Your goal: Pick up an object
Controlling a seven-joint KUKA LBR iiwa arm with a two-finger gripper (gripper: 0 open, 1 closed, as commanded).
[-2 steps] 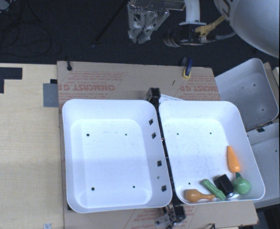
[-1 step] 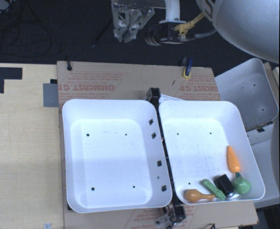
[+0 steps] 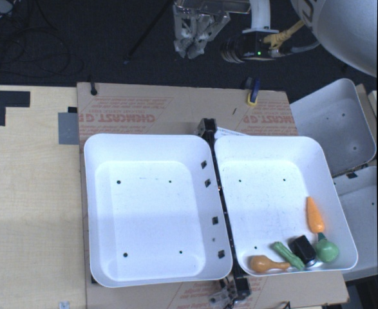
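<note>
nothing is picked yet; this looks like the approach step. the left bin [image 3: 98,166] sits bare. the gripper [image 3: 195,40] hangs above the far edge, well away; whether it is open or closed i cannot tell. it must travel to the right bin's [image 3: 266,166] near corner, where an orange carrot [image 3: 315,215], green pieces [image 3: 289,255] and a black block [image 3: 302,249] huddle.

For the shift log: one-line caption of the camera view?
Gripper raised behind two white bins; orange carrot and small toys clustered in right bin's near corner.
</note>
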